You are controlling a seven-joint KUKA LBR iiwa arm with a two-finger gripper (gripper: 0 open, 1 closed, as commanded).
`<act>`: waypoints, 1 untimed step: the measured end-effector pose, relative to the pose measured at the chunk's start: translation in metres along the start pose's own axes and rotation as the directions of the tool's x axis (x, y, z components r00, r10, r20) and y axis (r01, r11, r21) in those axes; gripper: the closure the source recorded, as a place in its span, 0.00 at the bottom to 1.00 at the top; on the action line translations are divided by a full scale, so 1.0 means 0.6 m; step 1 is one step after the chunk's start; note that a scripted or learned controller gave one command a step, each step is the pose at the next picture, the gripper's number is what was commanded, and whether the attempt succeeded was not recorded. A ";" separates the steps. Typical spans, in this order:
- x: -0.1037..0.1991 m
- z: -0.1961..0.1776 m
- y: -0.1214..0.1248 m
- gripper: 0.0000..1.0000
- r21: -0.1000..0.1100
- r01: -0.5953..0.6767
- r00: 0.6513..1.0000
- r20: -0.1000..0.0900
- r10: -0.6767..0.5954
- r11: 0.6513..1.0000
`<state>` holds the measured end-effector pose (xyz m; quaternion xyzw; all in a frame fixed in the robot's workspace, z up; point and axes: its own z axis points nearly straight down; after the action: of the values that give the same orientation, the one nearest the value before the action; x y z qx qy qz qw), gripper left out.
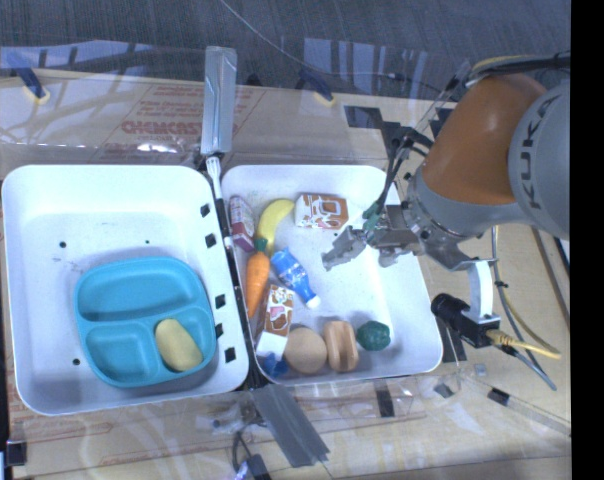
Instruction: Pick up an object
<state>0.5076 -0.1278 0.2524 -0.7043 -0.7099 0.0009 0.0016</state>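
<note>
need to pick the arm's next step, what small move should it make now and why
Probably shift the gripper a little toward the left bin and lower it over the blue bottle. The gripper hangs above a bare patch of the right bin with nothing between its fingers, and the bottle looks like the closest item, lying beside the carrot. The crowding there makes a clean grasp uncertain.

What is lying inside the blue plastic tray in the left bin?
A yellow, potato-shaped object lies in the lower right compartment of the blue divided plastic tray. The other compartments show bare blue plastic. The patch of tray beneath the object is covered.
</note>
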 end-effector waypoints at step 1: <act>0.037 0.206 -0.050 0.00 0.001 0.065 0.998 -0.001 -0.065 0.998</act>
<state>0.4768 -0.1058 0.1292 -0.6810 -0.7323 0.0008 0.0023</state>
